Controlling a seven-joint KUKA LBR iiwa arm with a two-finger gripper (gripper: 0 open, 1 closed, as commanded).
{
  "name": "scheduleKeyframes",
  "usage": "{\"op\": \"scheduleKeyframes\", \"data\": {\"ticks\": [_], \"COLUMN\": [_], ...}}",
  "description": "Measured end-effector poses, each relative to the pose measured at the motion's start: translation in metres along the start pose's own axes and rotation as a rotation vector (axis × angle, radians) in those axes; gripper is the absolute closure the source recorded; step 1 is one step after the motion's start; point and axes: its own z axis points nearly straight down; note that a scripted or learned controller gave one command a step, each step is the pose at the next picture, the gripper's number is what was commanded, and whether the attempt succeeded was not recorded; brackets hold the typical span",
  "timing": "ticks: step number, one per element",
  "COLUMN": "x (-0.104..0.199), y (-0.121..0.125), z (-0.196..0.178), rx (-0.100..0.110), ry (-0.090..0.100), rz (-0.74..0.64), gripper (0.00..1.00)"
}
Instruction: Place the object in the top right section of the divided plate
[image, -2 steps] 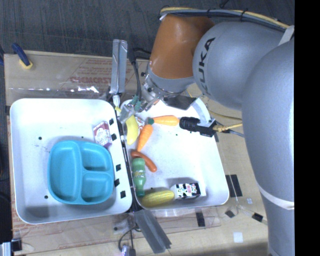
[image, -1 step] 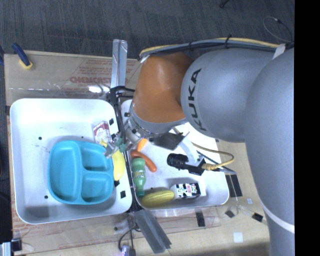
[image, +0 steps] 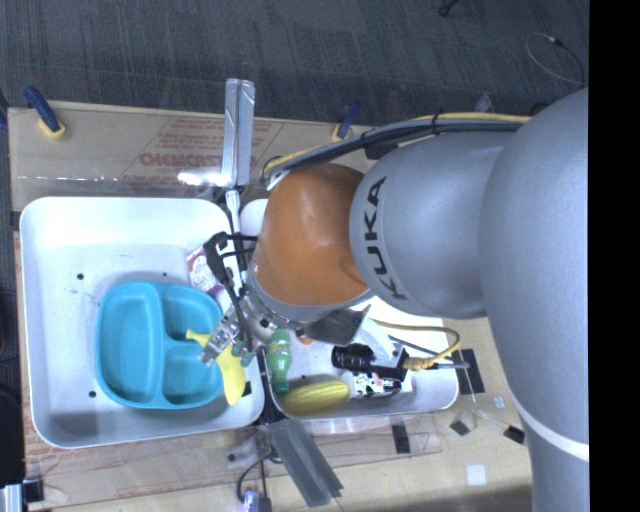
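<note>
So the blue divided plate (image: 130, 345) sits in the left bin (image: 60, 260), toward the lower middle of the frame, and all its sections look bare apart from the right rim. The gripper (image: 228, 335) hangs right over that rim, and honestly I can't tell if it's open or closed from this angle. A yellow thing (image: 234, 378) lies just under it, beside the plate's right edge. A purple and white packet (image: 203, 268) sits just above the plate. In the right bin (image: 440, 395) there's a green thing (image: 279, 362) and a yellowish oblong thing (image: 316, 395).
</note>
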Motion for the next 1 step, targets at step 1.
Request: {"op": "scheduleKeyframes", "data": {"ticks": [1], "x": [-0.0004], "y": [-0.0003], "z": [-0.0001], "rx": [0.000], "ry": [0.000], "rz": [0.001], "gripper": [0.00]}}
